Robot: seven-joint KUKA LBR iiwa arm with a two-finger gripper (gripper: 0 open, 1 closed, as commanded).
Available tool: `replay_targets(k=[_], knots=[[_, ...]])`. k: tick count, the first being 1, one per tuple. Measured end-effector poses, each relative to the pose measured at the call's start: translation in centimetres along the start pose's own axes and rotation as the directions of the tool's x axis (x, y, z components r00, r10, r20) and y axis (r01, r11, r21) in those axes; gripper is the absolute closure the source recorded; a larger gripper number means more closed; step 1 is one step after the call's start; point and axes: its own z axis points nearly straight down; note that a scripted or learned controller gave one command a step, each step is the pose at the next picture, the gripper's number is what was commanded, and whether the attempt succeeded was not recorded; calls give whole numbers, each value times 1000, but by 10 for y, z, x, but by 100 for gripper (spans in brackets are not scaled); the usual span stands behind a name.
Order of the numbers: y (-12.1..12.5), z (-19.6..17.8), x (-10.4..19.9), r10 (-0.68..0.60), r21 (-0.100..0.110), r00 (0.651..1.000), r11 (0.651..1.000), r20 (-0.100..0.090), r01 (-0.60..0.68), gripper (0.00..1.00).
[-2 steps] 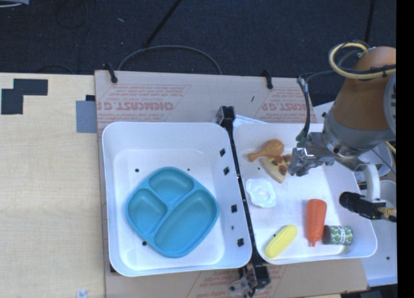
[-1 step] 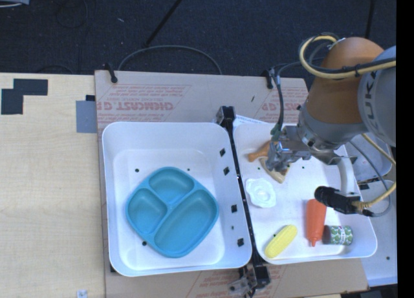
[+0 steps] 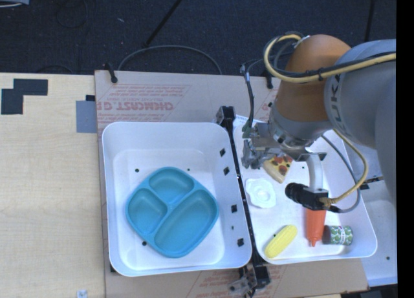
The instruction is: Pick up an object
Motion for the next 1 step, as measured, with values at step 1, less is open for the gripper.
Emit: replay_targets(k=[1], knots=[[0,-2,56,-2,0,1000,1000,-1,2,100]])
